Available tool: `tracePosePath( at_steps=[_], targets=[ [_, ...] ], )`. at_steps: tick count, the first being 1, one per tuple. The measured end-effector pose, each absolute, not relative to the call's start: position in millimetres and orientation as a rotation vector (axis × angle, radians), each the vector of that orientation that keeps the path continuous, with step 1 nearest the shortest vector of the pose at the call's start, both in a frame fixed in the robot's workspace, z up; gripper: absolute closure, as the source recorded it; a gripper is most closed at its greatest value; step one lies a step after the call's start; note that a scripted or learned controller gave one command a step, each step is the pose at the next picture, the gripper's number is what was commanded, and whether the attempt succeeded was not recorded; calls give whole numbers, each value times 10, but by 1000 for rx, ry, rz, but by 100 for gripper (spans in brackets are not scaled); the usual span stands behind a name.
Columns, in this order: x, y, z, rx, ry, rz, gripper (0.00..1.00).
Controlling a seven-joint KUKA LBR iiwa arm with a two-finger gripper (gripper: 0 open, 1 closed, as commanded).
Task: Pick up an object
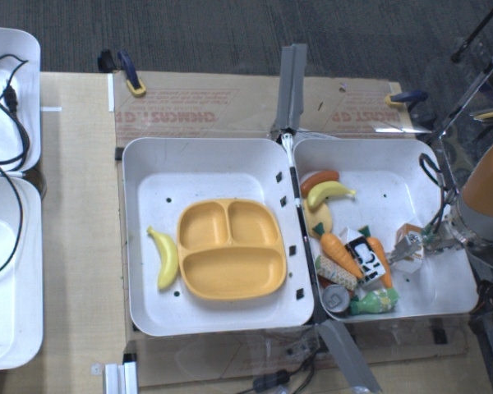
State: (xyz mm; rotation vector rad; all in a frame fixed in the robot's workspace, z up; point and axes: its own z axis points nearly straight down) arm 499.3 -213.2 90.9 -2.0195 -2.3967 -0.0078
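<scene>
A dark carpeted floor lies behind a pale wooden bench (74, 220) topped with a cardboard sheet (230, 109), and on it two shallow white bins sit side by side, touching along a shared divider. From the camera view, the left bin (144, 187) holds a yellow divided plate (230, 249) near its middle and a banana (165, 258) just beside the plate's left edge, its long axis running roughly top to bottom of the view with a slight curve. The right bin (411, 175) holds a heap against the divider: a second banana (329, 192) lying nearly left to right with its tip toward the right, a reddish sausage-like piece (319, 177) just above it, an orange carrot (339, 254) lying on a diagonal from upper left to lower right, a black and white box (366, 258) touching it, a grey can (336, 300) and a green item (374, 302) along the front wall. The gripper (411, 247) reaches in from the right, low over the right bin's floor, just beside the heap's right side; whether its fingers are spread or pressed together I cannot tell, and nothing can be seen held between them. I judge this to be the approach step, no grasp made yet. The carrot and box are the nearest candidates, so the next move probably calls for closing the short gap leftward and aligning the jaws across the carrot's diagonal axis rather than along it.
</scene>
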Motion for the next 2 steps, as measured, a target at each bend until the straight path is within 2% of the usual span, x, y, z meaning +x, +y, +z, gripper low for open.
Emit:
tracePosePath(
  at_steps=[1, 2],
  targets=[
    [4988, -2175, 1004, -2033, -2393, -1, 100],
    [5749, -1622, 2383, -2091, -2346, 1, 100]
  ],
)
